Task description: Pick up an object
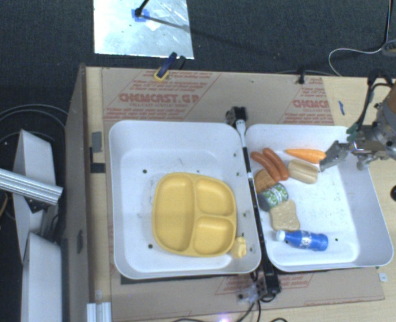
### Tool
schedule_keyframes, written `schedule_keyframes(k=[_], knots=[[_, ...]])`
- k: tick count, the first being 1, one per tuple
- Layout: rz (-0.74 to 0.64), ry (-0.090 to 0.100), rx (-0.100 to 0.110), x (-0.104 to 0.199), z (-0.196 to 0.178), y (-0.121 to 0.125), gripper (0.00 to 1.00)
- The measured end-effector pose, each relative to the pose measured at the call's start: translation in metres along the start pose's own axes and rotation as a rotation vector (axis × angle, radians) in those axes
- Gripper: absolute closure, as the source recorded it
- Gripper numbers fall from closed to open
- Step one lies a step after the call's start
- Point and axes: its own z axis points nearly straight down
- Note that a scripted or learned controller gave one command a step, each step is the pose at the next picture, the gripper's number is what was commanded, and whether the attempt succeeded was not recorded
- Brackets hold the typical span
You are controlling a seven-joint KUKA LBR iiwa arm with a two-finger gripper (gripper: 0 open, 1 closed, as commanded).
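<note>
The right bin (pixel 369 230) holds several toy foods. An orange carrot (pixel 305 155) lies at the top, with a tan bun (pixel 303 172) just below it. Two red-brown sausages (pixel 270 163) lie to their left. Lower down are a green ball (pixel 274 196), a slice of bread (pixel 284 215) and a blue bottle (pixel 304 239). My gripper (pixel 345 160) hangs over the bin's upper right part, just right of the carrot and bun. It is open, with nothing between its fingers.
The left bin (pixel 127 180) holds a yellow divided tray (pixel 192 215), and a small yellow piece (pixel 239 247) lies at the tray's lower right corner. A dark ridge (pixel 250 180) separates the bins. Cables run over the bench at the top right.
</note>
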Motion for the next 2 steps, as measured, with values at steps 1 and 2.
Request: schedule_keyframes(k=[1, 2], knots=[[-0.001, 0.001, 0.002, 0.041, 0.066, -0.002, 0.0], [0.002, 0.0, -0.002, 0.038, 0.173, -0.059, 0.0]])
